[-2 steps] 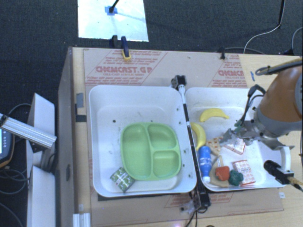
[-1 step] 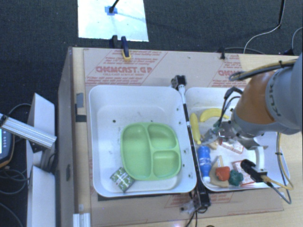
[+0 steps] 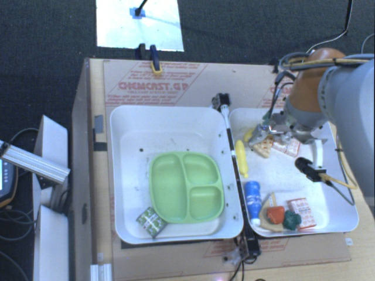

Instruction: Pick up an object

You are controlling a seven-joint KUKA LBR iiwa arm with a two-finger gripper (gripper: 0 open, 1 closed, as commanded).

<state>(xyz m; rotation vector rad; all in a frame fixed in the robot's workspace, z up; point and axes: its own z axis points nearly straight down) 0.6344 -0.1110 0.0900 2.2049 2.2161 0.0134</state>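
My gripper (image 3: 265, 132) is low in the far left part of the right bin (image 3: 345, 212). Right under it lie a tan cracker-like piece (image 3: 261, 150) and a red-and-white packet (image 3: 286, 148). A yellow banana-shaped toy (image 3: 241, 157) rests along the bin's left wall, just left of the gripper. Nearer the front are a blue-and-white tube (image 3: 252, 199), an orange-red piece (image 3: 275, 215), a dark green piece (image 3: 291, 219) and a second red-and-white packet (image 3: 302, 211). I see nothing clearly between the fingers.
The left bin (image 3: 129, 133) holds a light green divided plate (image 3: 186, 187) and a small green-and-white checked packet (image 3: 150, 221) at its front left. A black-and-white bar (image 3: 225, 122) runs along the divide between the bins. The arm's grey body (image 3: 351, 104) covers the right bin's far right.
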